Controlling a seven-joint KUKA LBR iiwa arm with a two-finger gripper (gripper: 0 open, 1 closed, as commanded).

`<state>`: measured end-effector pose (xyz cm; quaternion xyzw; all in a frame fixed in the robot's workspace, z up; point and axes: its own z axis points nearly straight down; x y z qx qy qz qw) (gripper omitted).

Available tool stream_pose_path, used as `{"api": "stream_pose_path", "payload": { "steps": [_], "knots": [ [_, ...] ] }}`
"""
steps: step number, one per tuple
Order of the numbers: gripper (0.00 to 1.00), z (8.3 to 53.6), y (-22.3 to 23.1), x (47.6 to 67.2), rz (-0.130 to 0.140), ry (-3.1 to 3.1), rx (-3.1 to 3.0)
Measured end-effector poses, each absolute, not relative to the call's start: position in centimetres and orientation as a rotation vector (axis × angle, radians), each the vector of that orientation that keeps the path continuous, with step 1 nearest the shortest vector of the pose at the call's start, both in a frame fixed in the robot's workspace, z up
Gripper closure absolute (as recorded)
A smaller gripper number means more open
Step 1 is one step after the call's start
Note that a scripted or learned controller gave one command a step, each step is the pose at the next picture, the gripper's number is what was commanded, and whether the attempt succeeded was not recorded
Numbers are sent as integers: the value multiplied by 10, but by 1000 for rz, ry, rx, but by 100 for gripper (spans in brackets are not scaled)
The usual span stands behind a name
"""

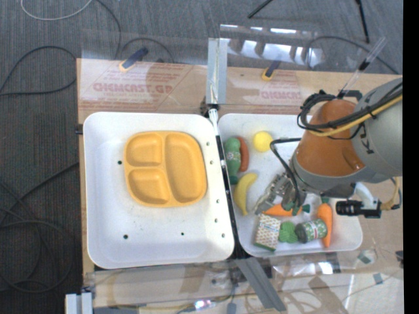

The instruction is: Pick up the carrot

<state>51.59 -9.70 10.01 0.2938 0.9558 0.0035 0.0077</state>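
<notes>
An orange carrot lies flat in the right bin, with a bit of green at its right end. My gripper hangs just above it and slightly to its left, touching or nearly touching the carrot's upper edge. The view does not show anything held in it. A second orange, carrot-shaped piece stands lengthwise near the bin's right side, apart from the gripper. The arm's orange band covers the bin's upper right.
Around the gripper lie a banana, a green vegetable beside a red one, a yellow lemon, a patterned box, a green toy and a can. The left bin holds a yellow divided plate.
</notes>
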Motion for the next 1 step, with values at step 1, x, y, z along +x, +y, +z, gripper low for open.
{"api": "stream_pose_path", "payload": {
  "steps": [1],
  "knots": [
    [100, 183, -39, 544, -1, 2945, 1093]
  ]
}}
